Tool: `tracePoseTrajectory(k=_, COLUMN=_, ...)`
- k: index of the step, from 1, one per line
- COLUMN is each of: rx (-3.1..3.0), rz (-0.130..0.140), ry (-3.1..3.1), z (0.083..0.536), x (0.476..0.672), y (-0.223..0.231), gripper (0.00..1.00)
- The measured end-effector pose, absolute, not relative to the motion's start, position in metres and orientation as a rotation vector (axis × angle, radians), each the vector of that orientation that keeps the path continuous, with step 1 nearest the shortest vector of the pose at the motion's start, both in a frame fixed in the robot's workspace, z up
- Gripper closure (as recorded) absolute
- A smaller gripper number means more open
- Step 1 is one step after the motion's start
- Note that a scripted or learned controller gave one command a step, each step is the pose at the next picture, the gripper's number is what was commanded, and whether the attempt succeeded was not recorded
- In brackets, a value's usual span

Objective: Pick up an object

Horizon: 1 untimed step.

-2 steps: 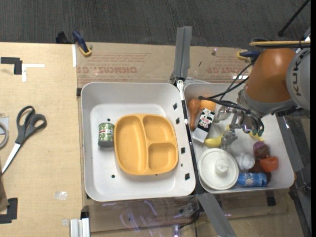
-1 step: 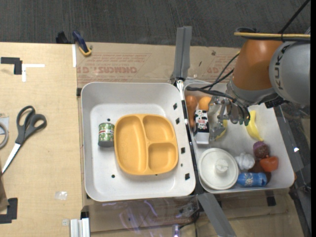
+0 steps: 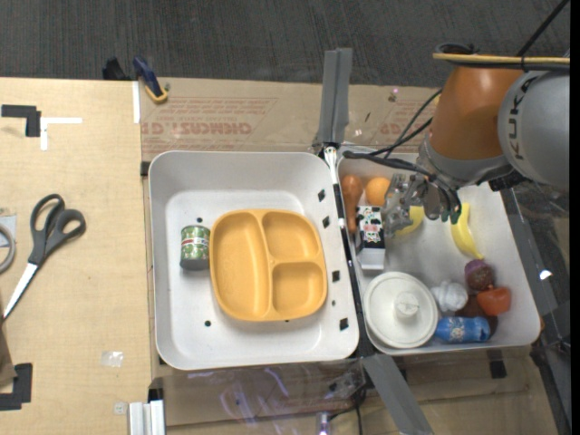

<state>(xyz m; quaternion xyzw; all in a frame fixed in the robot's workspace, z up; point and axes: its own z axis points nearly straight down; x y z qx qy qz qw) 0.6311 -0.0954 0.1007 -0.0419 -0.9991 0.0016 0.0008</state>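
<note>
My gripper (image 3: pixel 405 208) hangs low over the back of the right bin (image 3: pixel 517 243), below the orange wrist band. A small black-and-white carton (image 3: pixel 370 229) stands just to its left. Behind the carton lies an orange fruit (image 3: pixel 377 190). A yellow banana (image 3: pixel 465 231) lies just right of the gripper, and a yellow piece (image 3: pixel 413 222) shows right under it. Whether anything is gripped is hidden by the wrist.
The right bin's front holds a white round lidded bowl (image 3: pixel 401 308), a blue bottle (image 3: pixel 462 330), a red tomato (image 3: pixel 494 300) and a purple fruit (image 3: pixel 478 273). In the left bin (image 3: pixel 172 333) sit a yellow divided plate (image 3: pixel 268 265) and a green can (image 3: pixel 194 246). Scissors (image 3: pixel 43 236) lie on the bench at left.
</note>
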Motion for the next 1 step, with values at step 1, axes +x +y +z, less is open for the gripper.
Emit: tracePoseTrajectory(k=1, rx=-0.171, rz=0.000, ry=-3.144, z=0.2757, x=0.6196, y=-0.1090, gripper=1.00)
